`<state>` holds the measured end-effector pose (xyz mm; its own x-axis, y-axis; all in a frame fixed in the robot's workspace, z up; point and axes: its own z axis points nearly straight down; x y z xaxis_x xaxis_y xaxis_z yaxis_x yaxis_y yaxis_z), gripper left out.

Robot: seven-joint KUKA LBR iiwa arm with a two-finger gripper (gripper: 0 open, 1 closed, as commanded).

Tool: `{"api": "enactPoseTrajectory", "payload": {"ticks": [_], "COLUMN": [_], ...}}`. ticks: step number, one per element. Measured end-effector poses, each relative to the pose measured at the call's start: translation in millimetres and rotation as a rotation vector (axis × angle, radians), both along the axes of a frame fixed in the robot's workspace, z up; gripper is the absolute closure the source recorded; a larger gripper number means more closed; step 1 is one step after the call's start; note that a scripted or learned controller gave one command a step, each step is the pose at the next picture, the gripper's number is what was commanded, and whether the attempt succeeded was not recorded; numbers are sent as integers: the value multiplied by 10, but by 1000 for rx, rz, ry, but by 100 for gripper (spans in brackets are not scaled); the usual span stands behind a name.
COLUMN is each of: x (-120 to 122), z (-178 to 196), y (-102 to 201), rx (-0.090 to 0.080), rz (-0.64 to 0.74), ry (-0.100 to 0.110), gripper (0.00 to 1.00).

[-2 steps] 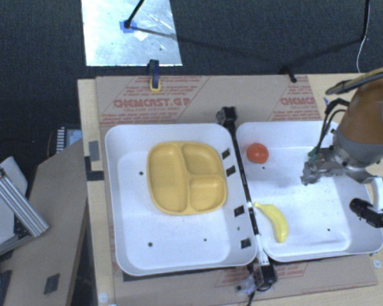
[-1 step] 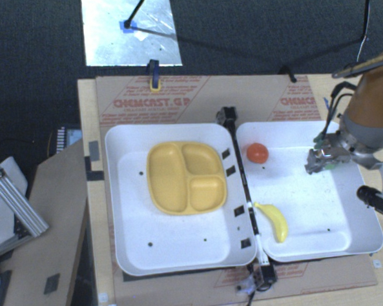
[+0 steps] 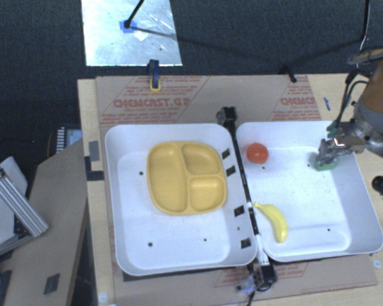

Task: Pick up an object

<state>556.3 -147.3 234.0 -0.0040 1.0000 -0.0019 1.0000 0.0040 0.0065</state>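
While end effector grip unclear, banana lengthwise toward lower right.

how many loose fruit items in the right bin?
2. An orange fruit near the right bin's back left corner, and a banana against its left wall toward the front. The tool may hide something beneath it.

1. Brown cardboard sheet w/ red print lies flat under both bins.
2. Shiny silver foil-like square sits on dark floor beyond bench, blue tape bit on it.
3. Small yellow-and-blue clamp at cardboard's far edge.
4. Aluminium extrusion bar slants at left, near bench corner.
5. Black clips along seam btwn bins.
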Motion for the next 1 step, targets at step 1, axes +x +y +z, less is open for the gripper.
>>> {"api": "enactPoseTrajectory", "payload": {"ticks": [1], "x": [88], "z": [-90], "y": [580], "rx": [4], "rz": [6], "ry": [4], "gripper": [100]}}
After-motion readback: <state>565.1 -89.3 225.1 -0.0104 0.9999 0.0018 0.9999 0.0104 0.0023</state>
